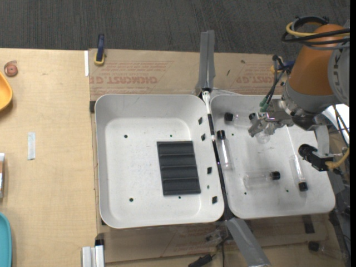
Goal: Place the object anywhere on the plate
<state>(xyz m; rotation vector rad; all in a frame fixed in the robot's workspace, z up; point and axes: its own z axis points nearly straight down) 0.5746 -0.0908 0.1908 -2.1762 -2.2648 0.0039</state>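
Fixed overhead camera, slanted over both bins (pixel 105 149)

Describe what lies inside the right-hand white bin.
Inside the right bin lie several clear tubes with black caps, one along its left wall. The hand hangs over the bin's upper part, covering whatever lies beneath it.

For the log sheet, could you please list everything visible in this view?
Bins: two, white, side by side on the bench.
Plate: one, black, ribbed, middle of the left bin.
Tubes: about five, clear with black caps, scattered in the right bin; exact count unsure.
Cardboard: one brown sheet under the bins.
Clamp: one, blue and yellow, at the cardboard's far left corner.
Arm: one, grey with orange band, reaching in from the right.
Gripper: one, over the right bin's far part.
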